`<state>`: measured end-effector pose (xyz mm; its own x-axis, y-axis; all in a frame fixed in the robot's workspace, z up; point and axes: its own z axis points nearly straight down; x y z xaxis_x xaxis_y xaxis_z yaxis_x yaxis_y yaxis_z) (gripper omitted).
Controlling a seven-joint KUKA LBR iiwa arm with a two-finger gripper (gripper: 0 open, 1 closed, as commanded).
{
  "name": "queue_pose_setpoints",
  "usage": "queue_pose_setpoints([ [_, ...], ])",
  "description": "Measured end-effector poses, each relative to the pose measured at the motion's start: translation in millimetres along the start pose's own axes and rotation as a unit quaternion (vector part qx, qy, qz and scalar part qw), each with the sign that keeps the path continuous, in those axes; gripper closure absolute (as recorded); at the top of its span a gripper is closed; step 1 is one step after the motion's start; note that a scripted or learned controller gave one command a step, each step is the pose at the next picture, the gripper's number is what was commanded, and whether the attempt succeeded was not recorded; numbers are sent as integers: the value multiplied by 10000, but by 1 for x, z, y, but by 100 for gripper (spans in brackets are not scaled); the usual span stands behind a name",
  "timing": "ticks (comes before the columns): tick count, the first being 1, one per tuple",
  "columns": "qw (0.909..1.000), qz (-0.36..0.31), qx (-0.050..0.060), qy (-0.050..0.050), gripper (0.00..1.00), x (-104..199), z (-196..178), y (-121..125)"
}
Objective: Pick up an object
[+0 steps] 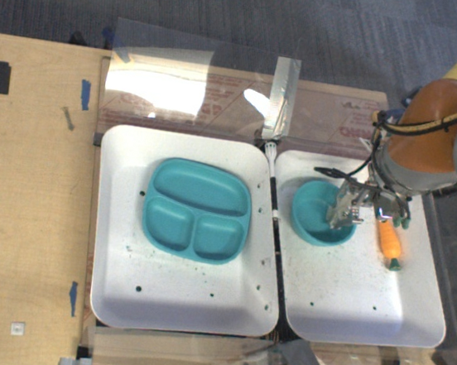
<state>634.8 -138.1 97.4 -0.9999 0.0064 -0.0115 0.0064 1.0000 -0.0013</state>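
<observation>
A teal bowl (316, 212) sits in the right bin (362, 308), near its upper left corner. My gripper (343, 215) hangs over the bowl's right rim, fingers pointing down at the rim. An orange carrot with a green tip (388, 241) lies in the same bin just right of the gripper, apart from the bowl. A teal divided plate (197, 208) with three compartments rests in the left bin (116, 271).
The grey arm with its orange band (437, 121) reaches in from the upper right over the right bin's far edge. A metal divider (281, 101) stands upright behind the bins. Wooden bench (18, 192) extends to the left.
</observation>
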Motion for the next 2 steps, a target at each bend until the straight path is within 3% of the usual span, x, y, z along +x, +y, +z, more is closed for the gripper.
queue_pose_setpoints([
  [1, 9989, 463, 2, -55, 100, -16, -148, 18],
  [2, 9990, 453, 0, -53, 100, -17, -155, 19],
])
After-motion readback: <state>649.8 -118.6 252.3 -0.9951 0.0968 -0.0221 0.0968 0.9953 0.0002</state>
